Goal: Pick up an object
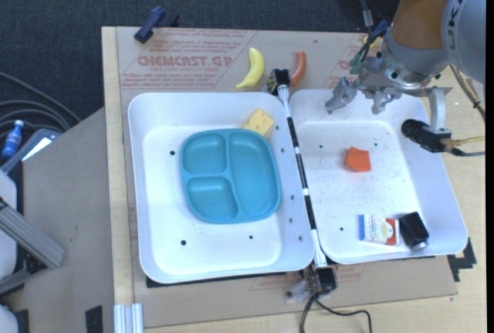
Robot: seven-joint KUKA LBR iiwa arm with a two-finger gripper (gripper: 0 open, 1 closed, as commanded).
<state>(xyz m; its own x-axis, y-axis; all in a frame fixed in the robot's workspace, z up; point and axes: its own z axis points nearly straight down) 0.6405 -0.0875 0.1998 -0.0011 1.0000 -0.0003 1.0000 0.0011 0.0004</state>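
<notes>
Camera view: orange block (pixel 356 160) below tool (pixel 361 100)

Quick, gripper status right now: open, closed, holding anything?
Gripper: open, holding nothing, above the far edge of the right bin.

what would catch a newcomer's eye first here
The blue divided plate in the left bin dominates. Next, the orange block alone mid right bin, with the gripper hovering over that bin's far edge. A banana lies on the board behind the bins.
</notes>
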